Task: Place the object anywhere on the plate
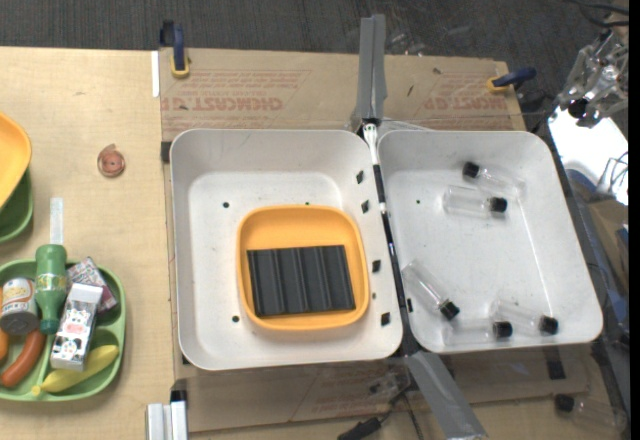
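Note:
An orange square plate [300, 222] sits in the middle of the left white bin [200, 258]. A black ribbed rectangular block [300, 281] lies flat on the plate, covering most of its lower half and staying inside its rim. Several clear plastic tubes with black caps lie in the right white bin [560, 228]: one [472, 200] near the back, one [431, 291] at the front left, and others [522, 326] along the front wall.
On the wooden table to the left stand a green plate [100, 363] of toy food and bottles, an orange bowl [12, 163] and a small pink disc [111, 162]. Cardboard [270, 98] lies under the bins, held by clamps [176, 50]. Metal gear [598, 78] stands at the far right.

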